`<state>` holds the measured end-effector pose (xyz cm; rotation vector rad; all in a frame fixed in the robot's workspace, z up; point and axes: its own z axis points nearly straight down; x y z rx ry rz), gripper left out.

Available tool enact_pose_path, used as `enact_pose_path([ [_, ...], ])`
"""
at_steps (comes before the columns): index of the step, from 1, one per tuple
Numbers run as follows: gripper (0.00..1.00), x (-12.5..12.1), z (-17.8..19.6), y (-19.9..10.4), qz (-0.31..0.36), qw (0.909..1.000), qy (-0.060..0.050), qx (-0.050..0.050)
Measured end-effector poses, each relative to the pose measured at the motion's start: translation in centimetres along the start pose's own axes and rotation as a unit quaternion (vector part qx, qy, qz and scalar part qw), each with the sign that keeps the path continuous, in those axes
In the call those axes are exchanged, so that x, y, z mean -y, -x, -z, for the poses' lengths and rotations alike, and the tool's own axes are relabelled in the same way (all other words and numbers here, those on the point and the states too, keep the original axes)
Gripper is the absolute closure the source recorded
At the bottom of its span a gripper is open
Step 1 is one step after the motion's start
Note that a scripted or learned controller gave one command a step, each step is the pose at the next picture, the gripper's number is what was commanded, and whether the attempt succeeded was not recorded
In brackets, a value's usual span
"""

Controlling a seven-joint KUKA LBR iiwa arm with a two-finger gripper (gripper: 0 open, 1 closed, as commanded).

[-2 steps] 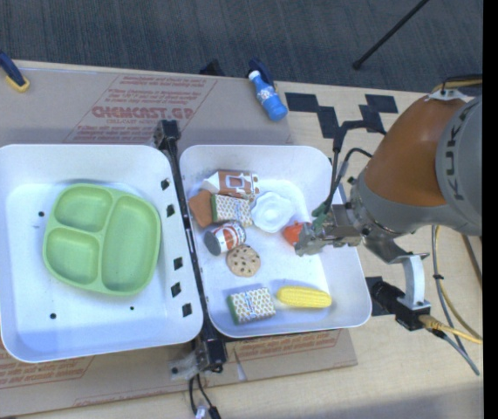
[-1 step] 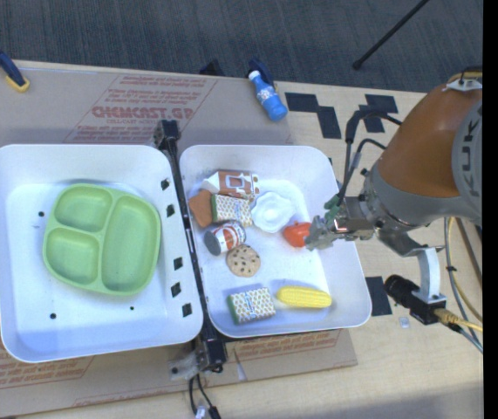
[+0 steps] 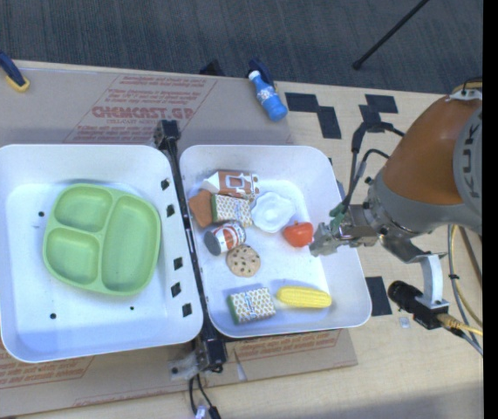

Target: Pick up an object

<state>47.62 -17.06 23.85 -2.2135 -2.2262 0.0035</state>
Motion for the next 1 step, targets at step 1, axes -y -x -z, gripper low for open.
enact_pose_path([
  [1,1.0,-0.03,1.97,1.69,-0.001,1.0,0.002,0.0],
])
